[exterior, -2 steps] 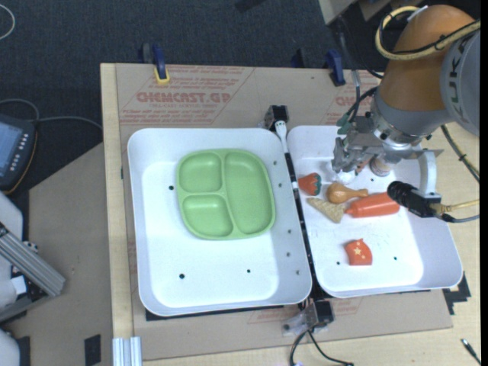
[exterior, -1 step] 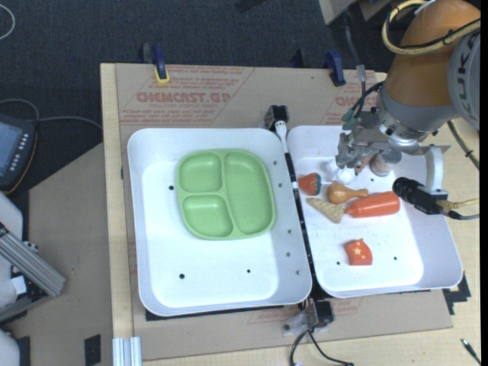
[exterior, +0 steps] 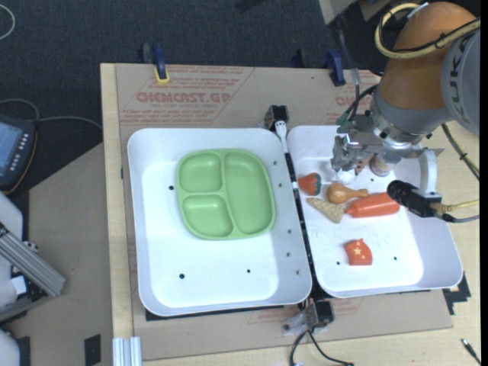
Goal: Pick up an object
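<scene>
The toy food pieces lie in the right bin (exterior: 435, 269), grouped toward its left wall and middle. A small red strawberry-like piece (exterior: 309, 183) sits just beside the left wall; a tan pear-shaped piece (exterior: 345, 194) lies to its right, touching or almost touching an orange-red carrot-like piece (exterior: 374, 206) that stretches toward the bin's centre. A pale wedge (exterior: 328, 209) lies just below the pear-shaped piece. Nearer the front edge, apart from the others, rests a red chunk (exterior: 358, 252). The gripper (exterior: 345, 166) hangs over the rear part of the right bin, just behind the pear-shaped piece; nothing is seen between its fingers, and whether they are spread or closed cannot be told from this slant. The left bin (exterior: 152, 227) holds a green divided plate (exterior: 226, 194) with three compartments, lying toward the rear and centre.
</scene>
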Tool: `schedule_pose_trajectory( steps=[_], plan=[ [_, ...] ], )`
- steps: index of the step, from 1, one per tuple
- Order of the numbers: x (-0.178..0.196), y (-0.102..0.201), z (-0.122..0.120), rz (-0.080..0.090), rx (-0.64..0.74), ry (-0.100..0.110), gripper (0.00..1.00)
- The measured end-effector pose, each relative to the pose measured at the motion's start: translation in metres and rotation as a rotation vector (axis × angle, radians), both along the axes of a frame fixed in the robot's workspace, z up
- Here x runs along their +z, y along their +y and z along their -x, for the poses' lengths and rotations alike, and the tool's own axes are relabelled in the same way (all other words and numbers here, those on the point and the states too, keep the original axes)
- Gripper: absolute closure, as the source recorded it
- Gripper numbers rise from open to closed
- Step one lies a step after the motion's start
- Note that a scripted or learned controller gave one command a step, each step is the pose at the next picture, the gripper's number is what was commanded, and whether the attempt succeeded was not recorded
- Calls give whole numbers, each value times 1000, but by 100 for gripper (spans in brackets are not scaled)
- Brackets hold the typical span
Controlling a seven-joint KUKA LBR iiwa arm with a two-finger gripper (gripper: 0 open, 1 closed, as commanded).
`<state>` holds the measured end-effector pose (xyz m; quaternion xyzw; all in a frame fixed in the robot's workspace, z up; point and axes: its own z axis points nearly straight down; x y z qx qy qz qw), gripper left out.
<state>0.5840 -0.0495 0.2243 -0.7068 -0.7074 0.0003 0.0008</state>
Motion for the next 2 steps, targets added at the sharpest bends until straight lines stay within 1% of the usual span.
schedule_pose_trajectory(
  steps=[1,2],
  plan=[
    [-9,0,-8,1,0,-1,100],
    [-9,-1,-7,0,-1,-1,100]
  ],
)
